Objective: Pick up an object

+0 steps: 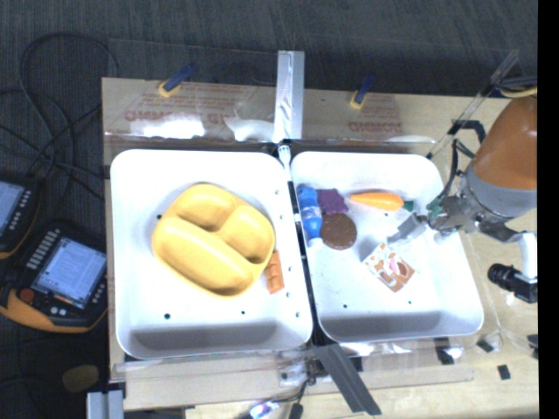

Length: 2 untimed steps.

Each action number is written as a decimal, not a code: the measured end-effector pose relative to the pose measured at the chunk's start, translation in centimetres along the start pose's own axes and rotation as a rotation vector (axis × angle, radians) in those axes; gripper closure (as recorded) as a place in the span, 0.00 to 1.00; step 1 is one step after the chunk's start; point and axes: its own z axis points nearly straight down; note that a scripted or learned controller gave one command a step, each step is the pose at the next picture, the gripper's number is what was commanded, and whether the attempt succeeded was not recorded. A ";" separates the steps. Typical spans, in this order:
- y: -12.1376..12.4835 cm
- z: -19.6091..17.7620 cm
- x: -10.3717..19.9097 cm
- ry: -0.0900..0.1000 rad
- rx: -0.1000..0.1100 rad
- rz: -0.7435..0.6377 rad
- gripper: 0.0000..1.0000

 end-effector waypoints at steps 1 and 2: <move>-1.3 5.5 1.0 -0.004 -0.012 0.093 0.00; -1.7 8.3 3.8 -0.017 -0.026 0.035 0.00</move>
